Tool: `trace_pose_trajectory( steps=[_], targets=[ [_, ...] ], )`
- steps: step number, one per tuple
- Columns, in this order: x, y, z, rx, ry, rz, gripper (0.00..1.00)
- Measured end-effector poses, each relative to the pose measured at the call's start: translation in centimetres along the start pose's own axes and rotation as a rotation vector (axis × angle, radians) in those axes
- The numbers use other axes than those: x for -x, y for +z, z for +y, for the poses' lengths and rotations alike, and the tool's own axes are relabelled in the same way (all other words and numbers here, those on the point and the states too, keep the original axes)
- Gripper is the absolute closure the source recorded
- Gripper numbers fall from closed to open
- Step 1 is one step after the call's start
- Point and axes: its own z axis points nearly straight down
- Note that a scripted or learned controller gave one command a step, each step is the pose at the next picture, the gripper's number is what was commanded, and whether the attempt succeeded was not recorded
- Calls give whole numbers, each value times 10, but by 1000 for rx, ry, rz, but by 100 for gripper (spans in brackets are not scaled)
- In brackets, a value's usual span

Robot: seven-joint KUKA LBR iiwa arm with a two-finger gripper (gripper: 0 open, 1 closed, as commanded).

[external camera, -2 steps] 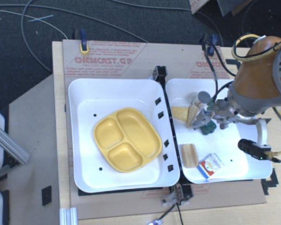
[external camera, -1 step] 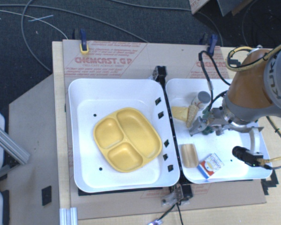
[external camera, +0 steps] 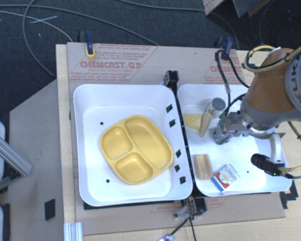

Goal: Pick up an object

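Ice-cream cone toy [external camera: 205,122] in right bin [external camera: 241,184], long axis near-vertical, tip down, hand [external camera: 221,134] beside it, grip state unclear

A yellow divided plate [external camera: 136,148] is taking up the middle of the left bin [external camera: 85,134], leaving bare white floor open all around it, widest along the bin's far side. A black divider [external camera: 178,134] is running between the two bins just beside the plate. In the right bin [external camera: 241,185], a yellow wedge [external camera: 192,121], a cone-like piece [external camera: 206,122] and a grey cylinder [external camera: 218,104] are crowding the far corner nearest the plate. A tan block [external camera: 202,165] and a small card [external camera: 225,176] are occupying the near edge. The arm [external camera: 271,92] is hanging over that bin's outer half, blocking access from that side.
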Motion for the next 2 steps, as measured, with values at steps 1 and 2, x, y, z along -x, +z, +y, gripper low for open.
trace_pose_trajectory(
  steps=[1,2],
  targets=[
    [1,-42,-1,3,-2,-2,100],
    [0,-86,-3,6,-2,-2,100]
  ],
)
